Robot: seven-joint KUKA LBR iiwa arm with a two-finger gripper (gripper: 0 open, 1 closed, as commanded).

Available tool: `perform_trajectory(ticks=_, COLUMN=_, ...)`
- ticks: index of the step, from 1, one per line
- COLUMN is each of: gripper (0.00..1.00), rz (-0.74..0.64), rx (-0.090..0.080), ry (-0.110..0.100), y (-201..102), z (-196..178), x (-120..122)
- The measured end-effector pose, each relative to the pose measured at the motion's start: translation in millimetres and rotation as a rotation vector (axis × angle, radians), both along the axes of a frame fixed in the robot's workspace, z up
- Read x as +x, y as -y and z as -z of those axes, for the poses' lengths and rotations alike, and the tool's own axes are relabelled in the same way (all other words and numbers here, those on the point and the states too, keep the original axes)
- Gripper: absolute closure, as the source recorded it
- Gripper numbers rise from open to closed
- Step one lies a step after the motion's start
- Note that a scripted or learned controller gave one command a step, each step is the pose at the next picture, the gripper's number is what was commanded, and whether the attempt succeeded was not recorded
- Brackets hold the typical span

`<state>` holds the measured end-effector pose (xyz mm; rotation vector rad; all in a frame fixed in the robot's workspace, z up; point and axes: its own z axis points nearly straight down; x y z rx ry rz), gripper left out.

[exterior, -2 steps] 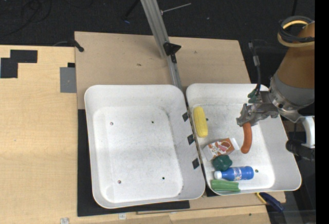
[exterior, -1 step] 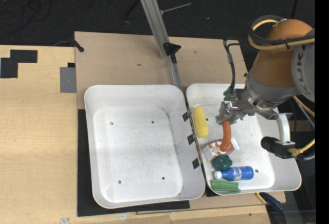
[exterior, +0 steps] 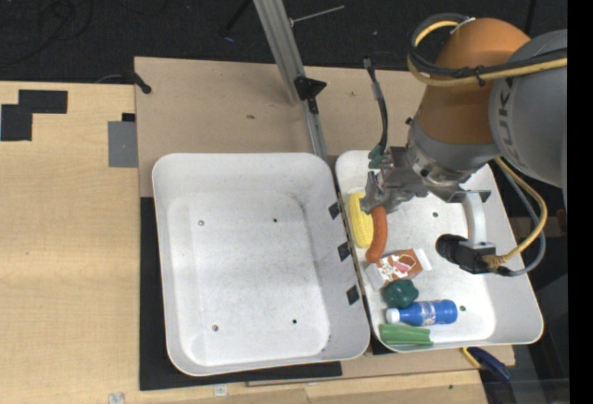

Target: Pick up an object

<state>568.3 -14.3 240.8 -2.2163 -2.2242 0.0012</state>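
Nearest the camera, we are noting a flat green plastic piece (exterior: 405,334) lying at the front rim of the right shallow white bin (exterior: 519,323). Just behind it a blue plastic bottle with a white cap (exterior: 424,312) is lying on its side, and a dark green rounded object (exterior: 401,291) is sitting just beyond the bottle. Behind that we are recording a small red and white printed packet (exterior: 400,263) lying flat on the bin floor.

Further back, along the bin's left wall, an orange-red sausage-shaped toy (exterior: 377,233) is lying beside a yellow corn-cob-shaped toy (exterior: 359,219), the two touching or very nearly so.

The gripper (exterior: 382,194) is hanging over the far ends of these two toys. We cannot tell whether it is wide or narrow, and we are seeing nothing held in it. A black cylindrical fitting with a yellow cable (exterior: 466,253) is hanging from the arm over the middle of the bin.

The left shallow white bin (exterior: 185,198) is sitting beside the right one on the wooden counter (exterior: 65,235). At the far side, a grey aluminium rail (exterior: 276,27) is standing tilted.
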Motion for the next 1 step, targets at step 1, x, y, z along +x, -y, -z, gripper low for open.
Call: perform_trajectory(ticks=1, gripper=1.0, rz=-0.002, rx=0.001, ry=0.0, y=-54.6, z=-3.5, x=13.9)
